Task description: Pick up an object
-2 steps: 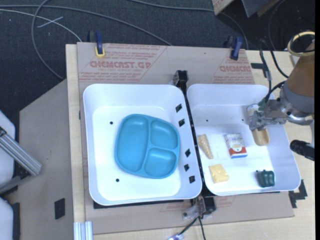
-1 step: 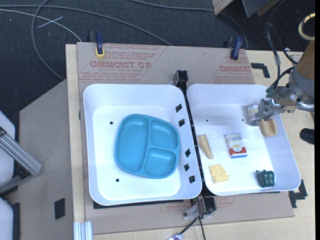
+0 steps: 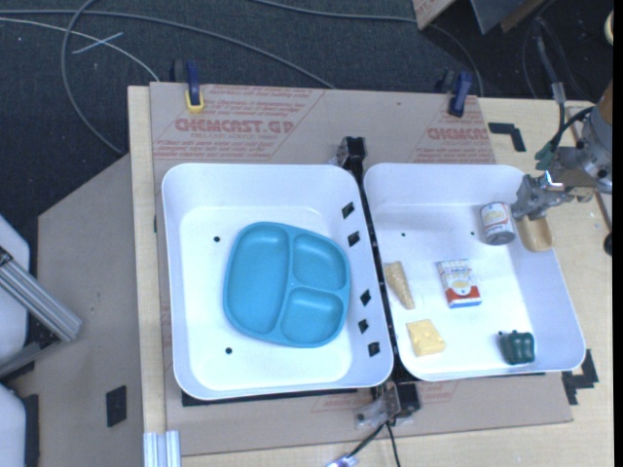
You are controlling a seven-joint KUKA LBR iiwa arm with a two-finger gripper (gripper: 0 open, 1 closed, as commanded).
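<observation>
- Although the arm had reached in over the far right rim of the right bin, nothing had been lifted: every object lay on the bin floor, so by my reading the pick was at its start.
- The gripper sat just beside a small can lying on its side and a tan piece at the bin's right wall; I could not tell whether it was released or clenched, and nothing showed in its grasp.
- Other candidates lay in the same bin: a red-and-white carton near the middle, a tan wedge by the left wall, a yellow cheese-like block near the front, and a dark green pepper-like item in the front right corner.
- The left bin carried a blue divided plate, well apart from the arm.
- The can and tan piece lay close together against the wall, which could crowd a grasp there; the carton stood freer.
</observation>
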